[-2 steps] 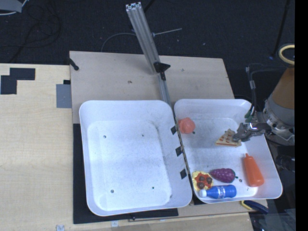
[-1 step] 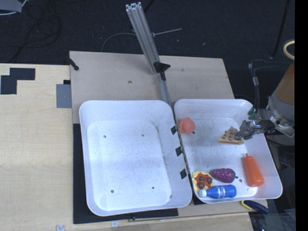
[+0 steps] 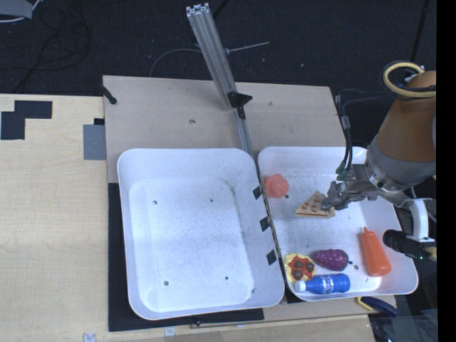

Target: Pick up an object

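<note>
Gripper (image 3: 333,199) lowered at the pizza slice (image 3: 314,206) in the right bin (image 3: 313,161)

No writing can be read; the finger state cannot be told; both bins are set on a beige bench (image 3: 171,112)

background and bench fixtures

two shallow white bins side by side on a tan board (image 3: 178,112); left bin (image 3: 189,234) and right bin (image 3: 306,162) touch along a shared edge with small black clips (image 3: 263,223) on it. slanted aluminium rail (image 3: 214,52) rises from behind the bins, black bracket (image 3: 239,100) at its lower end. light wood tabletop (image 3: 50,219) at left with black and grey patches. dark carpet (image 3: 107,34) at the top with loose cables (image 3: 43,6)
</note>
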Controlling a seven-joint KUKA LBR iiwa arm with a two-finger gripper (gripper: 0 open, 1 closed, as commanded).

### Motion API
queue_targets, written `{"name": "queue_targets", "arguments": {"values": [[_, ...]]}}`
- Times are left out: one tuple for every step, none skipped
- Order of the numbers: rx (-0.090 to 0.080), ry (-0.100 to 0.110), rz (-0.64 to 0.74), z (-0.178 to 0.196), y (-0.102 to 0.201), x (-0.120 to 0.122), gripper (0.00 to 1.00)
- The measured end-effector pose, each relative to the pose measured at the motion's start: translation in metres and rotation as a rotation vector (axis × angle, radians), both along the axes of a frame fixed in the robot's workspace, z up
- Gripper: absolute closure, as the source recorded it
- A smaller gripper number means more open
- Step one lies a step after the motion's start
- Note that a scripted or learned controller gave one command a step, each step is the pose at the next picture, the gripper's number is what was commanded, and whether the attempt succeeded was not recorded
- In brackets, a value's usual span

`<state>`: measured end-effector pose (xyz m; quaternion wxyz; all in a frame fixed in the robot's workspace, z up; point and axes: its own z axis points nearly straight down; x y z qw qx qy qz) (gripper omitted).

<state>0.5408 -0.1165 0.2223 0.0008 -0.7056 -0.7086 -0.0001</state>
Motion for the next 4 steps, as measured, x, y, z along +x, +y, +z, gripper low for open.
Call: {"name": "queue_targets", "arguments": {"values": [[0.000, -0.001, 0.000, 0.011, 0.054, -0.006, 1.00], [0.000, -0.001, 0.000, 0.020, 0.106, -0.004, 1.00], [-0.001, 0.001, -0.001, 0.008, 0.152, -0.010, 1.00], [-0.001, -0.001, 0.000, 0.015, 0.206, -0.018, 1.00]]}}
